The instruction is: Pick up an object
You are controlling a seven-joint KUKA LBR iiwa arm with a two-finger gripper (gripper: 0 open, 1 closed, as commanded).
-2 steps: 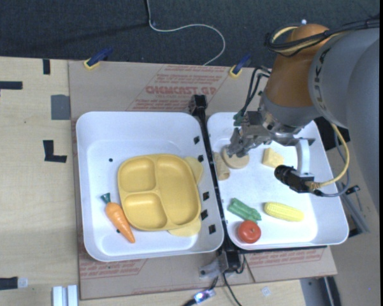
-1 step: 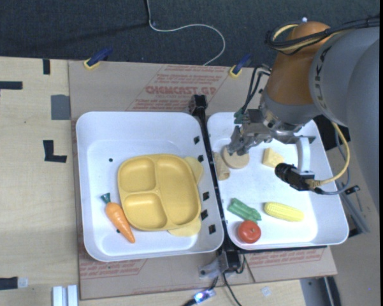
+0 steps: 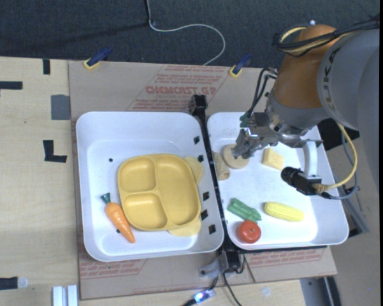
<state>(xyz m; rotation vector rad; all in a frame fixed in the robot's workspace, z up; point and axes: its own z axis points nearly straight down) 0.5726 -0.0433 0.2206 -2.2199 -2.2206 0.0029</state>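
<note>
Overhead view of the bench. The gripper (image 3: 242, 150) is lowered into the right bin (image 3: 325, 234), near its upper left corner, directly over a tan round piece (image 3: 234, 160); whether the fingers are apart or together cannot be told. Nothing appears lifted, so the pick is judged not yet done. A cheese wedge (image 3: 273, 159), corn cob (image 3: 283, 211), green vegetable (image 3: 244, 209) and tomato (image 3: 248, 232) lie in the same bin; the left bin (image 3: 92, 132) carries a yellow divided plate (image 3: 158, 191) and a carrot (image 3: 119, 219).

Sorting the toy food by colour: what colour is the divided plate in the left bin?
The divided plate is pale yellow, seen plainly in the camera view.
</note>
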